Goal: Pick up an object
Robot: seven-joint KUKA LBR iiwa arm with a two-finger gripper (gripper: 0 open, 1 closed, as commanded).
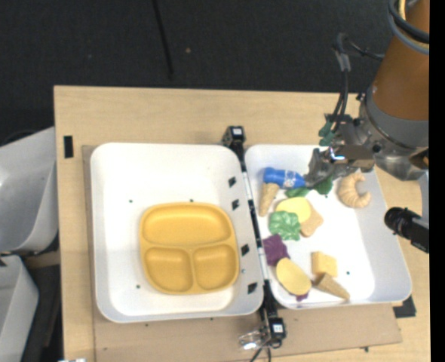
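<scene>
**A:** If you sweep from the left, what do you meet first?

**B:** You meet the left bin (pixel 109 225), white and shallow, holding a yellow divided tray (pixel 188 246) with three compartments. Just beside it, across a row of black clips, you reach the right bin (pixel 385 274), where the toy food lies in a loose heap.

**A:** What is in that heap?

**B:** You have a blue bottle (pixel 282 176) near the far wall, a green leafy piece (pixel 285 223) below it, a purple piece (pixel 274 250), a yellow oval slice (pixel 292 276), tan wedges (pixel 327 273) toward the near edge, and a croissant (pixel 353 191) furthest right.

**A:** And the gripper?

**B:** You find the gripper (pixel 320 173) low over the far side of the right bin, between the blue bottle and the croissant. You cannot tell how wide it stands, nor whether anything is caught in it; dark and green parts overlap there.

**A:** What should you expect of the croissant?

**B:** Judging by its look, you have a light, hard, smooth plastic shape that may slip. You would do best to take it across the thick middle, not the tapered ends.
</scene>
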